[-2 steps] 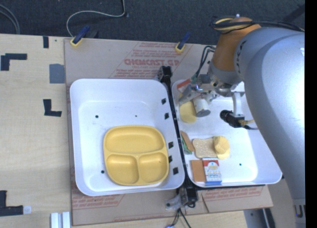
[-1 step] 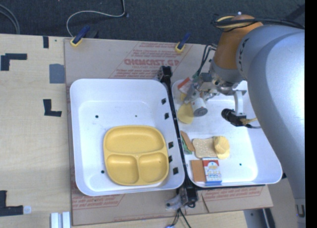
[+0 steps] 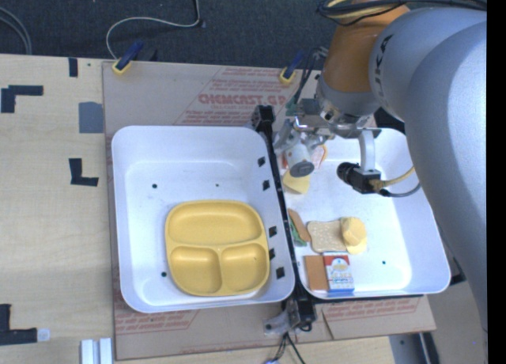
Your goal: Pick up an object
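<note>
We are looking down at the bench, with a cardboard sheet lying under two white bins. The arm is reaching in from the right and covering the upper right corner of the right bin. The left bin is sitting against it, their inner rims touching along a dark seam of clips.

The yellow tray is lying flat in the lower half of the left bin, near its lower rim and just beside its right wall; the upper half and the left strip of that bin are leaving open floor.

In the right bin, things are crowding the left side. The tool is hanging over the upper left part of the bin, close to the shared rim. We cannot tell how far it is open, nor whether it has hold of anything. A pale yellow object is sitting just below it, touching or nearly touching the tool's tip.

Lower down, the toast is lying flat with a yellow chunk at its right edge. A small box is resting near the lower rim, beside a brown piece. The right part of this bin's floor is offering free room.
</note>
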Tool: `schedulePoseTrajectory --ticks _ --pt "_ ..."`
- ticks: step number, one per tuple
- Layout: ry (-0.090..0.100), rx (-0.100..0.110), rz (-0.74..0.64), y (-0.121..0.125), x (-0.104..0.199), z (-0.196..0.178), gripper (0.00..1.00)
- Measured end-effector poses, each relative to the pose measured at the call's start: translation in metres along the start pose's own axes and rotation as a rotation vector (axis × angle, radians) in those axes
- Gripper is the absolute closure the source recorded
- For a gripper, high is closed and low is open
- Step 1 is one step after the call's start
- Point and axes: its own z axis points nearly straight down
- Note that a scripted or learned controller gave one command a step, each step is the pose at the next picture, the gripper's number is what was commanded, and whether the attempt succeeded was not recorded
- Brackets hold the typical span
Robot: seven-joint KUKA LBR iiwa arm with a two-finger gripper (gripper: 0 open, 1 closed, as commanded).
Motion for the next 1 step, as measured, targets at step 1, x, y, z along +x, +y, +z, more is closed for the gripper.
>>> schedulePoseTrajectory --ticks 1 --pt "-0.002 0.008 0.004 -0.0307 0.0364 0.0064 1.0"
